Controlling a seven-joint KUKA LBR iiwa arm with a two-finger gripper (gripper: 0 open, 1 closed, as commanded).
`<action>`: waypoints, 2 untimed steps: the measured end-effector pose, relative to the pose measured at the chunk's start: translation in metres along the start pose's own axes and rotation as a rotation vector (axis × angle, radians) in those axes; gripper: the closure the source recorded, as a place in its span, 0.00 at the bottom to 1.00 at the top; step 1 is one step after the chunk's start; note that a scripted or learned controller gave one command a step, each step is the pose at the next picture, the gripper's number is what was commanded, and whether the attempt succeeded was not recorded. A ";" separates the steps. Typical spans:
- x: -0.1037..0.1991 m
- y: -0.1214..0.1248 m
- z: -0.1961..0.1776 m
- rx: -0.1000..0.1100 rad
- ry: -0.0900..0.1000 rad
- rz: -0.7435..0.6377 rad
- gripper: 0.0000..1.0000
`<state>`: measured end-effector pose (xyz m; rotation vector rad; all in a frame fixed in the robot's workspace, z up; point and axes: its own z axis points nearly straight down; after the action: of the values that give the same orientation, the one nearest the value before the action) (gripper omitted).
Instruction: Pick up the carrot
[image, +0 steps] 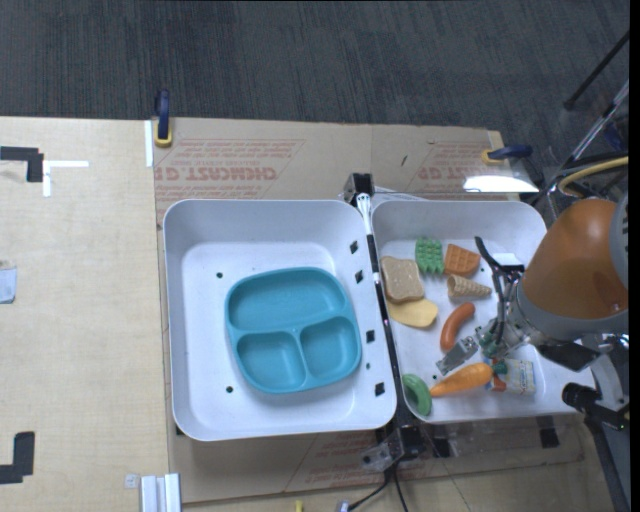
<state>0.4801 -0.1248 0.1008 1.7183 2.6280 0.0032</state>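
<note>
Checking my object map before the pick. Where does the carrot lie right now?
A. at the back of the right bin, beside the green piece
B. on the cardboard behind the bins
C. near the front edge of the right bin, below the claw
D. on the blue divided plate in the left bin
C: the carrot lies near the front of the right bin, just below the claw, with its green top pointing left.

So on our arm (575, 275) we've got a big rounded orange band, glossy enough to catch the light, sitting above a grey wrist section. Below that we see a cluster of dark metal parts and thin black cables, with small silvery bits down by the gripper (478, 347).
</note>
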 end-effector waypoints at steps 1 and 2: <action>-0.001 0.002 -0.009 -0.003 -0.002 0.006 1.00; -0.001 0.002 -0.009 -0.003 -0.002 0.006 0.00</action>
<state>0.4822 -0.1254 0.1098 1.7239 2.6205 0.0053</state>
